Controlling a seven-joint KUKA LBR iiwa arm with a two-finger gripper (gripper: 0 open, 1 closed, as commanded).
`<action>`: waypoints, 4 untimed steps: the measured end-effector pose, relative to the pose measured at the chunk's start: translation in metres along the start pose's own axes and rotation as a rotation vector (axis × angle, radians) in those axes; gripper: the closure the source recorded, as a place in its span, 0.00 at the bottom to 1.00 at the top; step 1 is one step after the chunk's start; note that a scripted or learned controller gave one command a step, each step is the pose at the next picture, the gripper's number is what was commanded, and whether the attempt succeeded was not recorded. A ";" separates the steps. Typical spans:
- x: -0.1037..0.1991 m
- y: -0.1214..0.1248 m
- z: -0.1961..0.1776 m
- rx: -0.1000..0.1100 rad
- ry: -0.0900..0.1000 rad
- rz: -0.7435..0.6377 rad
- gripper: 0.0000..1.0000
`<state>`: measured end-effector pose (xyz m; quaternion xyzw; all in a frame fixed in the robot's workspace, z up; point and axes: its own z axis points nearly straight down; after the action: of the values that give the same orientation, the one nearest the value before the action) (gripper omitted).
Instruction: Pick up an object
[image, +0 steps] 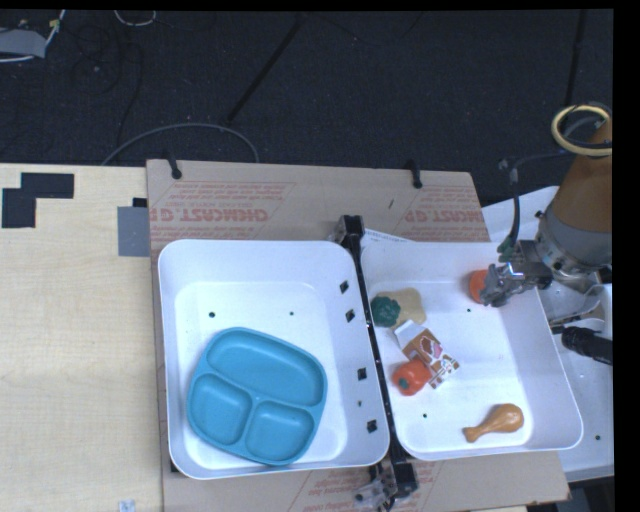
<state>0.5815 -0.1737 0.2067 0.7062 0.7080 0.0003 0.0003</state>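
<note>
Closest to me, at the near end of the right bin (560, 440), lies a tan toy drumstick (495, 421), well apart from the other toys. A little farther in, near the middle of that bin, there is a small pile: a red toy tomato (409, 377) touching a small red and white carton (430, 355) that lies tilted. Just past them sits a dark green lump (385, 310), touching a pale, cream-colored piece (408, 302) right beside it. In the left bin (175, 300) lies a blue plate (258, 395) with three sections, flat on the bottom and toward the near side. A black bar (365, 330) runs between the two bins. Both bins rest on a brown cardboard sheet (300, 205) with red writing on it, and the sheet lies on a light wooden bench (70, 340). Farther back, at the far right side of the right bin, the gripper (497, 285) hangs low by the bin's wall. An orange toy (478, 284) sits right against it there, but I cannot tell if the gripper is open, closed, or holding that toy. The arm (585, 200) rises behind it, grey and orange, coming in from the right. Beyond the bench the floor is dark, with black cables (180, 135) curling over it.
</note>
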 end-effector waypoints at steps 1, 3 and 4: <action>0.000 0.000 -0.008 0.002 0.001 -0.001 1.00; 0.097 0.009 -0.006 0.005 0.001 0.000 1.00; 0.143 0.021 0.001 0.004 0.000 0.001 1.00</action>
<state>0.6018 -0.0302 0.2055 0.7067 0.7075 -0.0009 -0.0012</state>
